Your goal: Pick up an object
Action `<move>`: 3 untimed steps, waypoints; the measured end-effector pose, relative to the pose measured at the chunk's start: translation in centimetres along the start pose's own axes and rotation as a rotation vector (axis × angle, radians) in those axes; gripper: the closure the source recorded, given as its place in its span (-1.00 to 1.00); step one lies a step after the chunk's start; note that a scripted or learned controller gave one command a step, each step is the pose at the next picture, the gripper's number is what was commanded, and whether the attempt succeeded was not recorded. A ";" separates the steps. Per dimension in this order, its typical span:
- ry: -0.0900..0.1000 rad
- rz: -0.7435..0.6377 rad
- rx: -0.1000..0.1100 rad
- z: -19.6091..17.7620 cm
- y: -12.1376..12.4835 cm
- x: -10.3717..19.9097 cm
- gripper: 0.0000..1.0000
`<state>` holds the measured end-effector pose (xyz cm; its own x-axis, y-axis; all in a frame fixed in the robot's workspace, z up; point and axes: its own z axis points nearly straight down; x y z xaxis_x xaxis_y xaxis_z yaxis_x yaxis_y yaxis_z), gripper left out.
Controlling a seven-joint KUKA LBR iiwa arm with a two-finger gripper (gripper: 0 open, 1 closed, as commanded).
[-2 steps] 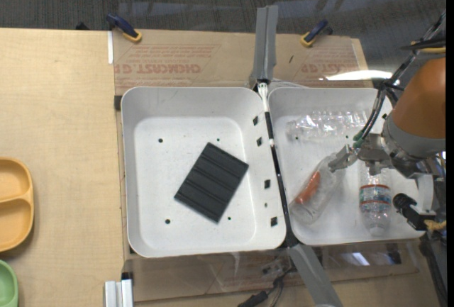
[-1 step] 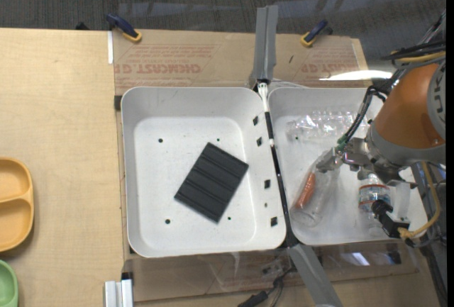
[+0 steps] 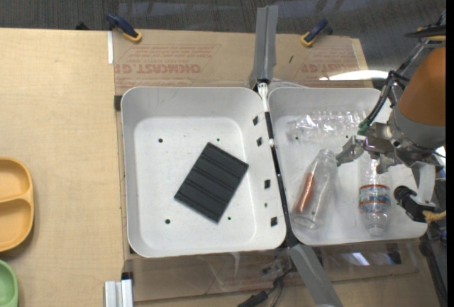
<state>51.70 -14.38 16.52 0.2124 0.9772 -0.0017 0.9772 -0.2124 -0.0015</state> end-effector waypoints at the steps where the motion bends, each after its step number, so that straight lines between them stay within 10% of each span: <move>1: 0.001 -0.066 0.000 -1.7 1.3 1.9 -1.00; 2: 0.000 -0.069 0.000 4.2 1.0 -4.4 -1.00; 3: 0.002 -0.119 0.002 7.5 -0.2 -3.9 -1.00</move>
<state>50.65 -18.12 9.04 0.0946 0.9955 0.0005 0.9955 -0.0946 -0.0036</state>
